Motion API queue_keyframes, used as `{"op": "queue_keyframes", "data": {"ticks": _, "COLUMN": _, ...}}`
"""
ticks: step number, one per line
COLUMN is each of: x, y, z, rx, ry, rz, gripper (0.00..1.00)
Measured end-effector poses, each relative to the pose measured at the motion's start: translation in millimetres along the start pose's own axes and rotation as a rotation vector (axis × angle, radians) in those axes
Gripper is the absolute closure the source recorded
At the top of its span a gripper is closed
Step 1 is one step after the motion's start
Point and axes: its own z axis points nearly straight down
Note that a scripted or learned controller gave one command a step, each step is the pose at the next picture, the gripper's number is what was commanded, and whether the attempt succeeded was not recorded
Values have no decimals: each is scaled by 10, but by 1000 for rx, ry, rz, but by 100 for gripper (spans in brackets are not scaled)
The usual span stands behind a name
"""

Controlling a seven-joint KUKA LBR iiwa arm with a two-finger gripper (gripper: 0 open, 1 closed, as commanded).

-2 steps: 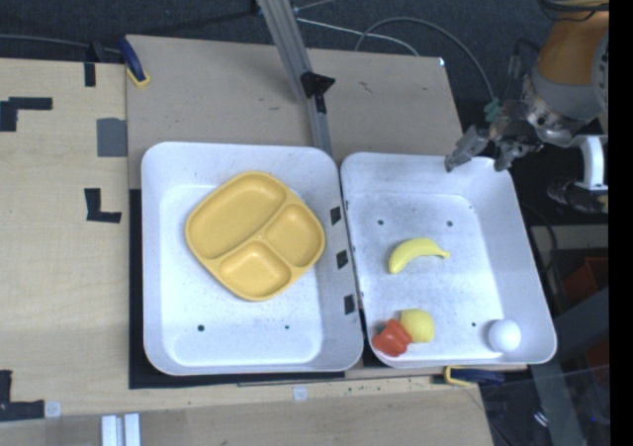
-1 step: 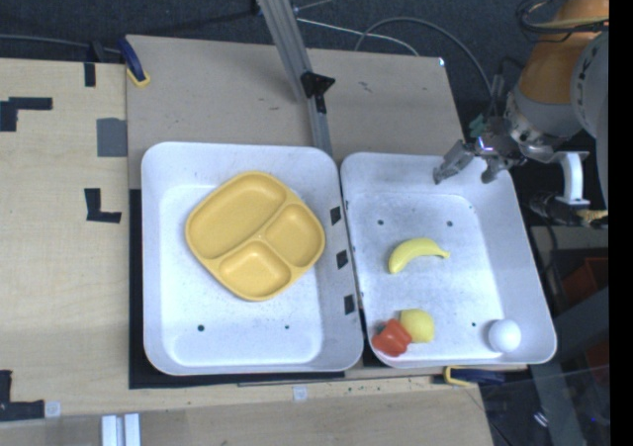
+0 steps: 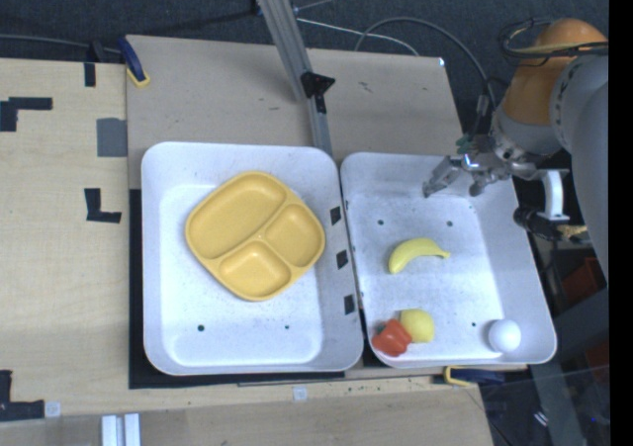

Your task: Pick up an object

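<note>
The pincer [image 3: 457,179] hangs over the far edge of the right bin [image 3: 514,266], reaching in from the right on the grey arm [image 3: 579,108] with its orange band [image 3: 554,48]. Its two fingers [image 3: 438,180] are spread wide apart, pointing down and leftward, and nothing sits between them; they appear to be just above or at the bin's rear wall, though whether they touch it cannot be told.

The things to pick all lie nearer the camera than the pincer, in the same right bin. A yellow banana [image 3: 416,254] rests about mid-bin, below and slightly left of the pincer, apart from it. At the near edge, a yellow lemon-like fruit [image 3: 419,324] touches a red piece [image 3: 392,338] on its left, well apart from the pincer. A white ball [image 3: 504,335] sits in the near right corner.

The left bin [image 3: 168,335] holds a yellow three-compartment tray [image 3: 255,234], tilted diagonally. Both bins rest on the tabletop [image 3: 59,266].
</note>
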Motion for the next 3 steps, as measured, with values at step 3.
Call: {"op": "queue_keyframes", "data": {"ticks": 3, "x": -34, "y": -28, "z": -1301, "rx": -13, "ry": -2, "rz": 0, "gripper": 100}}
